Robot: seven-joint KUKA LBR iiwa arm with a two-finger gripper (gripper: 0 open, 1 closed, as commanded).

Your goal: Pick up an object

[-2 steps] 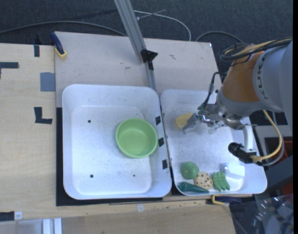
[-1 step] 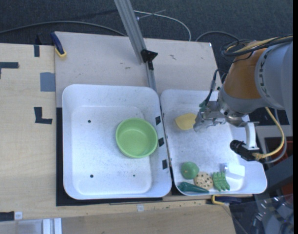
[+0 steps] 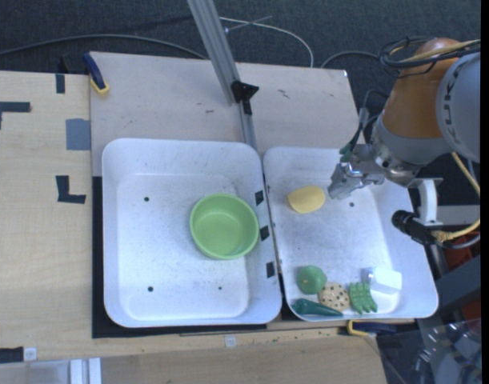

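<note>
A yellow rounded object (image 3: 306, 199) lies in the right bin (image 3: 404, 238), near its far left part. My gripper (image 3: 340, 186) hangs just to the right of it, over the bin's far half, under the grey arm with the orange band. Along the near edge of that bin sit a green ball (image 3: 311, 278), a speckled tan ball (image 3: 334, 296), a dark green long piece (image 3: 316, 308), a green leafy toy (image 3: 362, 297) and a small white block (image 3: 385, 280). A green bowl (image 3: 223, 226) stands in the left bin (image 3: 132, 238).
A slanted metal pole (image 3: 220, 46) rises behind the bins, ending at a black clamp (image 3: 244, 91). Cables trail over the bench at the back and along the right side. A blue and yellow clamp (image 3: 95, 74) sits at the far left.
</note>
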